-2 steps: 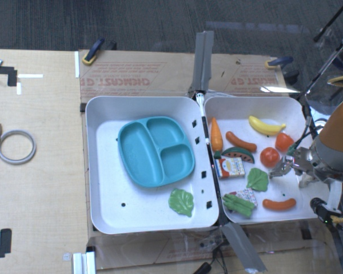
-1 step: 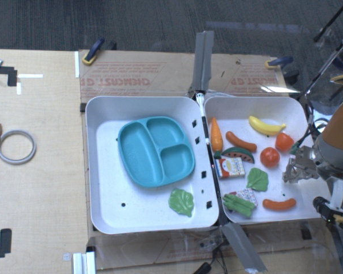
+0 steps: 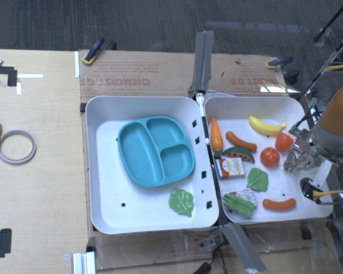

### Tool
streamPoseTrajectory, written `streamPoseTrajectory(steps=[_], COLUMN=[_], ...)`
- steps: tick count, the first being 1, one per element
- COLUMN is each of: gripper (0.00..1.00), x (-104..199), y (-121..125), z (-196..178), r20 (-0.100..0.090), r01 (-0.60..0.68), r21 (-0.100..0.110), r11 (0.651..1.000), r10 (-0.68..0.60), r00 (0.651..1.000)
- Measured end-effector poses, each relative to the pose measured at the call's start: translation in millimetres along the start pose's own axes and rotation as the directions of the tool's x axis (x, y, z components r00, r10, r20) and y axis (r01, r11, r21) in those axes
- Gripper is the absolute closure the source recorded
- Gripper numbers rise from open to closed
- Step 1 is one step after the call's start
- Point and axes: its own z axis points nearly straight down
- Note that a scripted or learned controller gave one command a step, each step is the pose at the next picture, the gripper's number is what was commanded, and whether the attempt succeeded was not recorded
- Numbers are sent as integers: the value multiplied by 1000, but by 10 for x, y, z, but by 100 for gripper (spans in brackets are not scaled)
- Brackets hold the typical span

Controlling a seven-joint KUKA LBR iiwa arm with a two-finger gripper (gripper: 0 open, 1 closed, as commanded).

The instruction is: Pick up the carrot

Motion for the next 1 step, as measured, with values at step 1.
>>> streamPoseTrajectory(steps=[1], gripper=[100], x=[-1], y=[-4], z=[-84], r20=[2], r01=[3], r21=[2], r11=[1000], r10=[-3], r00=[1000])
